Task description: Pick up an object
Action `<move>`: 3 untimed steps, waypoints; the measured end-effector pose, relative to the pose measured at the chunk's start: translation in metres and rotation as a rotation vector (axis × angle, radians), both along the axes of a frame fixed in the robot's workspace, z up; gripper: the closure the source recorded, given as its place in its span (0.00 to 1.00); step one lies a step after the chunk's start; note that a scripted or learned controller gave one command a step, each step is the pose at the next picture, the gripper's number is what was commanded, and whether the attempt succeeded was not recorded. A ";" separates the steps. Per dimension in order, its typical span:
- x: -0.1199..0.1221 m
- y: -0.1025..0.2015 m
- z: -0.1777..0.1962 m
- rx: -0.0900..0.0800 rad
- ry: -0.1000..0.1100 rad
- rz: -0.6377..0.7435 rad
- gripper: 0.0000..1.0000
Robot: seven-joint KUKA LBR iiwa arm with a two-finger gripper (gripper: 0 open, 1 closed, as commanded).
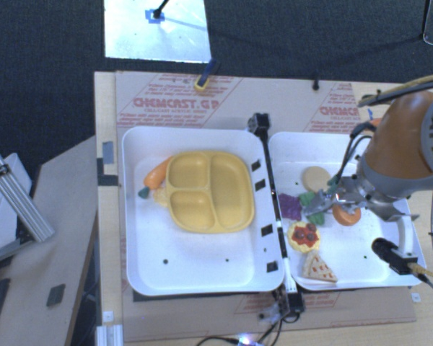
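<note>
i see the gripper low in the right bin, among the toy food: purple grapes on its left, orange piece on its right, tan disc farther, pizza tart and wedge nearer. i cannot tell how it is set. the yellow tray and carrot lie in the left bin.

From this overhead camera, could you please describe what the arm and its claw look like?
The arm is bulky and rounded, with a broad orange section and a grey housing below it. Thin dark cables loop along its left side, and a yellowish cable runs across the top. The claw is small, metallic grey and dark, ending near the toy food in the right bin.
</note>
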State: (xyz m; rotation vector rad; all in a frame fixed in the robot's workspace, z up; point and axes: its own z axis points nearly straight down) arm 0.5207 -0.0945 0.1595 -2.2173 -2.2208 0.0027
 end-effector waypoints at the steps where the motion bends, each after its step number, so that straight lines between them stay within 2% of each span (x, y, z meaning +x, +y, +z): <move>1: -0.007 -0.005 -0.046 0.000 0.001 -0.001 0.00; 2: -0.003 -0.005 -0.071 0.000 -0.010 -0.001 0.00; 3: 0.000 -0.008 -0.058 -0.009 -0.024 -0.001 1.00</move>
